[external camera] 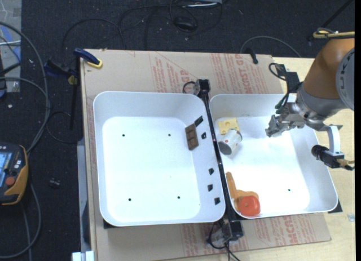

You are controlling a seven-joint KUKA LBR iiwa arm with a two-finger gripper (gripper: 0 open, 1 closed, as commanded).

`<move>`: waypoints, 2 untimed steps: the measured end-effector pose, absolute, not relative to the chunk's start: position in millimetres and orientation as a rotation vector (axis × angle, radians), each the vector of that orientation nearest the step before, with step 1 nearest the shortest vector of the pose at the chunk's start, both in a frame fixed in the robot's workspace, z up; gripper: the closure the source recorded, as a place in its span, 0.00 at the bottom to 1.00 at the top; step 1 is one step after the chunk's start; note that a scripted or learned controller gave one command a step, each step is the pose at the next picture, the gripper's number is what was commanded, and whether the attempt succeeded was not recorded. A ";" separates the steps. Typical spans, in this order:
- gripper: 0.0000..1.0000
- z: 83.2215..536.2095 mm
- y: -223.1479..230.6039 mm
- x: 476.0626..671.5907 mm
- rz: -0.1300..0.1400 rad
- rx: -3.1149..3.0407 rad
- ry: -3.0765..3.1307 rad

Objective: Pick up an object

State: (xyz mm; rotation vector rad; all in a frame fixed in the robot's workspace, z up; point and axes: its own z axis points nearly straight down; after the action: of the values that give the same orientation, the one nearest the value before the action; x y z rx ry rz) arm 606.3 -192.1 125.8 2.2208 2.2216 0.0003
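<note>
My gripper (pixel 274 128) hangs over the upper part of the right bin (pixel 293 158), with nothing visibly held. A yellow cheese-like wedge (pixel 228 124) lies to its left, by the bin's upper left corner. Just below the wedge rests a small grey-and-white cup (pixel 229 141) on its side. At the bin's front left corner sits an orange-red object with a red round end (pixel 247 202). In the left bin (pixel 146 158), a brown chocolate-bar piece (pixel 192 137) leans by the right wall.
A black divider with clips (pixel 213 153) runs between the two bins. Both bins sit on a cardboard sheet (pixel 169 68). Cables and a blue-yellow clamp (pixel 87 58) lie beyond the bench's far left corner. The arm's grey and orange body (pixel 330 79) overhangs the right bin's far right.
</note>
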 end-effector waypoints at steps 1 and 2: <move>1.00 181.3 -193.3 597.7 0.004 2.218 2.218; 1.00 224.3 -196.1 594.8 0.003 2.219 2.219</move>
State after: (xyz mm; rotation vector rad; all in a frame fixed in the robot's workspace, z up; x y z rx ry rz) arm 594.8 -196.1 224.3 2.2193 2.2193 0.0027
